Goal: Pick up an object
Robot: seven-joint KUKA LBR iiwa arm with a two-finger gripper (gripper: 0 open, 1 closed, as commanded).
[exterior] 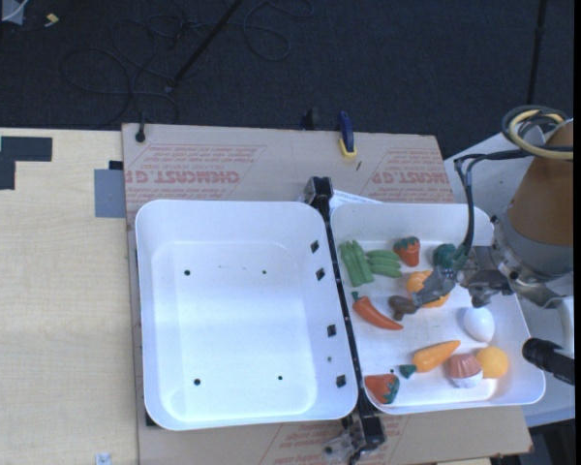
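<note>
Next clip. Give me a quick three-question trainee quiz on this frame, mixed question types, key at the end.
1. True or false: the toy food lies in the right bin, not the left bin.
2. Which item lies nearest the white egg? A) the green beans B) the yellow lemon C) the strawberry
3. Fill in: the gripper is low over the ____ bin, near the red chili pepper.

Key: 1 true; 2 B; 3 right.
</note>
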